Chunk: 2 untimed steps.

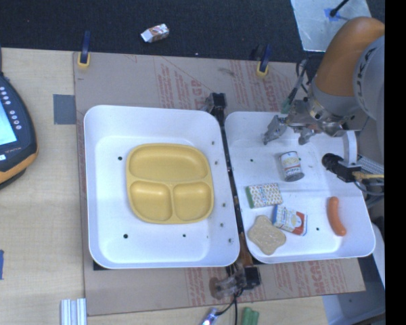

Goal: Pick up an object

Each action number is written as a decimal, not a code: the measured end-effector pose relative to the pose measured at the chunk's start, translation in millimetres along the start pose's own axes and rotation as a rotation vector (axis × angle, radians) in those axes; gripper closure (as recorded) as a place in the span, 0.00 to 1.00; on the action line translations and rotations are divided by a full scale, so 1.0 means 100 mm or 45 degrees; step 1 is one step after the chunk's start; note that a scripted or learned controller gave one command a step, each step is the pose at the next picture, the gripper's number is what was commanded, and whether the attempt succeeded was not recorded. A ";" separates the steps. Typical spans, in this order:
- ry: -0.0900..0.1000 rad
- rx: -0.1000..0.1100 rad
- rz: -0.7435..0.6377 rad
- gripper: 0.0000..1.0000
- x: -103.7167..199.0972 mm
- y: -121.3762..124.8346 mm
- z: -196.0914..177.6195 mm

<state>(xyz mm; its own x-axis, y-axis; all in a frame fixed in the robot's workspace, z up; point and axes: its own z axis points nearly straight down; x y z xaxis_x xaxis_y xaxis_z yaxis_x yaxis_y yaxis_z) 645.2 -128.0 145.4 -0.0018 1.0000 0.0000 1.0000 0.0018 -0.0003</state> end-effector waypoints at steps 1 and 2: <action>-0.001 0.006 -0.003 0.00 -0.21 -0.42 0.54; -0.001 0.003 -0.004 0.00 0.08 -0.04 0.53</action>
<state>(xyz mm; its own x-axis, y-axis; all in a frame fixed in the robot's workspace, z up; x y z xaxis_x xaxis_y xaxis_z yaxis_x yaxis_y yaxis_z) 641.5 -119.8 92.1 -0.0049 1.0000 -0.0011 1.0000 0.0049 -0.0025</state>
